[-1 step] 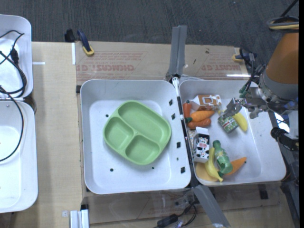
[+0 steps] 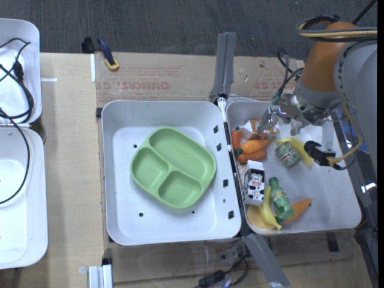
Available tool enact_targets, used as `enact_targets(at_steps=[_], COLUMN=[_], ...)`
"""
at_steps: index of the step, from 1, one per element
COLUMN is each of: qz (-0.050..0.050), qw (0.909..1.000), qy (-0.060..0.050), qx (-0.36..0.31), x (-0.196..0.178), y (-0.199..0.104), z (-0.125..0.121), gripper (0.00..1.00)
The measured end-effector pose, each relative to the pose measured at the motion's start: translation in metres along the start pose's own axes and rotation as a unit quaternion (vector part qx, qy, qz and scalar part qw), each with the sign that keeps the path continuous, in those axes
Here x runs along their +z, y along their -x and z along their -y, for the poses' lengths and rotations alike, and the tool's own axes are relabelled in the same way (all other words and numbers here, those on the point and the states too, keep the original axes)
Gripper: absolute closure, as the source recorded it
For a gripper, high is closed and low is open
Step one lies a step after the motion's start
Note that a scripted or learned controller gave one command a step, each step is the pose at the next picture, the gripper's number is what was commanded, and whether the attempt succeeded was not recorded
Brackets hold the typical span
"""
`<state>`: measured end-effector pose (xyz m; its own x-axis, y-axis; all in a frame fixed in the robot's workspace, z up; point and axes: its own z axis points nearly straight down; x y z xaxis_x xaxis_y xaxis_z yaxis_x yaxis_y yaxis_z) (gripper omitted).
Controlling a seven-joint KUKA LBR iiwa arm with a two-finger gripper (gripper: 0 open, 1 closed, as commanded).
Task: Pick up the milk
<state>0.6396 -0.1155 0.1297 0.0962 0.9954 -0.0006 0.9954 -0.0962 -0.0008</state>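
Looking down at a slant, two shallow white bins sit side by side on a bench. One left bin (image 2: 114,179) holds a single green plate (image 2: 174,167) with three compartments. One right bin (image 2: 342,203) holds a jumble of play food.

One milk carton (image 2: 255,185), small and white with black cow-like patches and a red mark, lies near that bin's left wall, just beside a yellow banana (image 2: 267,215) and a green bottle (image 2: 279,200). Any printing on the carton is too small to read. Two orange carrots (image 2: 254,147) rest above it, and one more orange piece (image 2: 301,206) lies by the bottle. A small green can (image 2: 287,154) sits close to the arm's tool.

Reversed red lettering runs across the cardboard (image 2: 150,80) behind the bins; it cannot be read with confidence.

One grey arm with an orange band (image 2: 324,53) reaches in from the right, cut off at the edge. Its gripper (image 2: 273,120) hangs over the bin's upper part, well apart from the milk; whether it is spread or closed cannot be told, since cables and hardware crowd it.
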Motion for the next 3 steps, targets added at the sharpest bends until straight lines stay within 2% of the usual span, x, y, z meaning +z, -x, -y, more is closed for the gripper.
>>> enact_targets(at_steps=[1, 2, 3], qz=[0.003, 0.007, 0.005], qw=[0.9962, 0.9964, 0.9963], qy=[0.011, 0.016, 0.016], qx=[-0.086, -0.083, -0.084], x=[0.023, 0.008, 0.008], y=[-0.016, -0.010, -0.014], z=[-0.006, -0.009, -0.009], gripper=[0.00, 1.00, 0.00])
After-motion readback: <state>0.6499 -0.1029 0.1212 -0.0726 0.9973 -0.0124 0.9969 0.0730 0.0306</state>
